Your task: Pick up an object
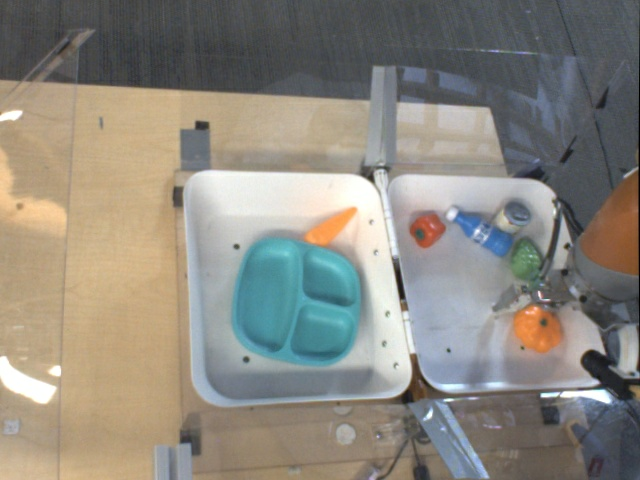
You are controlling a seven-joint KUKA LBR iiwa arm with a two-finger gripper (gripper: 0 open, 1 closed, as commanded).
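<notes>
Right bin (450, 353): gripper (530, 293) seen low at right side, just above orange pumpkin-like object (537, 329); finger state cannot be told. Green object (526, 258), blue bottle (484, 232), red object (427, 229) located farther back. Left bin (215, 268): teal divided plate (297, 301), orange carrot (331, 226) at far edge.

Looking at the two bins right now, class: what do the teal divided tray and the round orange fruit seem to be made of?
Teal divided tray: probably moulded plastic, with a smooth, slightly satin finish; even colour and soft rounded compartment edges suggest it.

Round orange fruit: likely a plastic or rubber toy pumpkin or tangerine; its colour is uniform and faintly glossy, with a small green top. The picture cannot settle hard or soft.
</notes>
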